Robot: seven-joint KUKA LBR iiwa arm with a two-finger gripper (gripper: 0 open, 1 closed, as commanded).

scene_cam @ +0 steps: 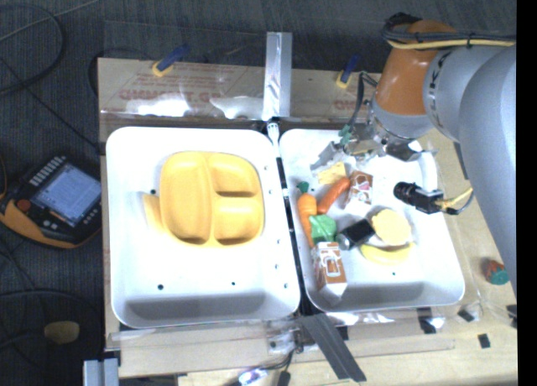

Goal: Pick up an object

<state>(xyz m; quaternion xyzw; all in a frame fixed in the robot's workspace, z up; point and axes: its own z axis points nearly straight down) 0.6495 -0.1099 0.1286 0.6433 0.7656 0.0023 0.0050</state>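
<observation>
Nothing lifted yet: gripper (362,143), opening impossible to tell, low over right bin (436,279) near carrot (333,193).

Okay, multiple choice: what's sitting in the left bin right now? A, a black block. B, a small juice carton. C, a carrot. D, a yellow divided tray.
D: the yellow divided tray lies alone in the left bin, while the carrot and the other small things sit in the right bin.
</observation>
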